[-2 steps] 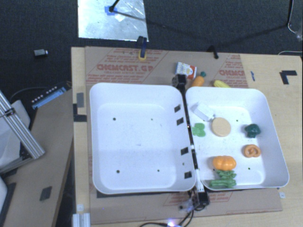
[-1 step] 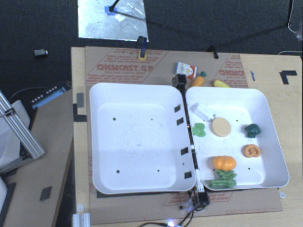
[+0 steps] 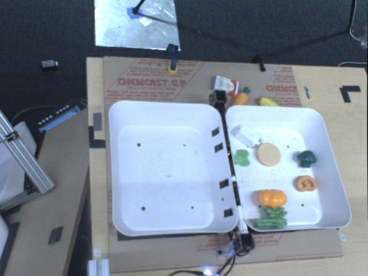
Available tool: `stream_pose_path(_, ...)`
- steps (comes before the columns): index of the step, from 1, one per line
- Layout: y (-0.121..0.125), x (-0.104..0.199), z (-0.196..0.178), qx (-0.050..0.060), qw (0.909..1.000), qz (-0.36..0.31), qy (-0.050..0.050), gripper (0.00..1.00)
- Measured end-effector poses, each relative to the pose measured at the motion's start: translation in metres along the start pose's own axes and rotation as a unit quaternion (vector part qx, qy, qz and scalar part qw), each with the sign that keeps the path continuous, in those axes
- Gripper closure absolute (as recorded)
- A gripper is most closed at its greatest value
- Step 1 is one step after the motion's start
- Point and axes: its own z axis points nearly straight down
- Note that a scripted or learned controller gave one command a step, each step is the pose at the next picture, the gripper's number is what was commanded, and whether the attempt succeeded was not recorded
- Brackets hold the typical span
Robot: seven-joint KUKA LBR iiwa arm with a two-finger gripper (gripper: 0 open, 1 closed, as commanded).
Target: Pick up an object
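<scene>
Camera view: orange pumpkin (image 3: 272, 198) touching green veg (image 3: 271, 218) (right bin (image 3: 333, 171)).

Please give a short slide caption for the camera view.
Two white bins; the right one holds toy foods, including an orange pumpkin.

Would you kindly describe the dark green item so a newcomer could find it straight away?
Start at the right-hand bin, which holds the toys. Along its right wall, the dark green item lies just above the orange ring. It is the darkest, teal-green piece there.
</scene>
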Motion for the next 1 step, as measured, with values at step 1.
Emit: stream_pose_path(1, 0.0001, 0.0001, 0.0008, 0.000, 1.0000, 0.000, 0.000, 1.00)
